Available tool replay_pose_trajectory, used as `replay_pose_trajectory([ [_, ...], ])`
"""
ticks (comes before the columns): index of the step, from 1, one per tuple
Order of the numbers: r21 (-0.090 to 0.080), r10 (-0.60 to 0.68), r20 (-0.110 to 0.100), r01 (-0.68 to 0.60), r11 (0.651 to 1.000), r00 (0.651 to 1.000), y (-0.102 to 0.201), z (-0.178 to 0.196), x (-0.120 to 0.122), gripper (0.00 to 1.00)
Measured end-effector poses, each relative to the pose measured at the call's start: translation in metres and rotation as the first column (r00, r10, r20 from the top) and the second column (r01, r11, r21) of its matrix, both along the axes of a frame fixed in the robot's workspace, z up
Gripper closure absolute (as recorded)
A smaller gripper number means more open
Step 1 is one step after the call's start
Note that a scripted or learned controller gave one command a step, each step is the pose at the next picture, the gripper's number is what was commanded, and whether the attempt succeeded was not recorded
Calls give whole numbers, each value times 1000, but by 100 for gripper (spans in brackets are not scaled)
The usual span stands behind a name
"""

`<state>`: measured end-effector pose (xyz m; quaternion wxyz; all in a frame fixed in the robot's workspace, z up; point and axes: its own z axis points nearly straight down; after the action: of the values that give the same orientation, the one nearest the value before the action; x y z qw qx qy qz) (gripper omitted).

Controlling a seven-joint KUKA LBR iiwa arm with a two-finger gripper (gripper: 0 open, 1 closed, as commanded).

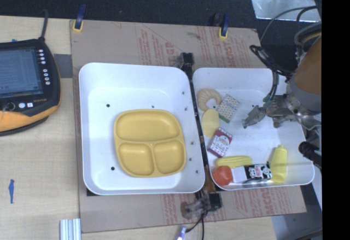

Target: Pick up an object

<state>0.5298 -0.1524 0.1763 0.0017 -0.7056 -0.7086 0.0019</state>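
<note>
Tool above the right bin, nothing between its fingers.

Far left on the counter (38, 151) we see a handheld pendant (24, 83), then the left bin (93, 86) with a yellow divided tray (149, 142). In the right bin (257, 77) we find a ring-shaped pastry (208, 98), a pale yellow piece (210, 122), a small patterned packet (228, 106), a red packet (220, 142), a tomato-like red item (221, 175), corn (234, 161), a black-and-white carton (257, 173) and a yellow bottle (279, 163) (all lying loose). Right of them the tool (256, 117) hovers with its fingers spread apart, empty.
</note>
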Motion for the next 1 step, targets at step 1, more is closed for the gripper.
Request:
replay_pose_trajectory([
  [1, -1, 4, 1, -4, 1000, 1000, 59, -11, 61, 0],
])
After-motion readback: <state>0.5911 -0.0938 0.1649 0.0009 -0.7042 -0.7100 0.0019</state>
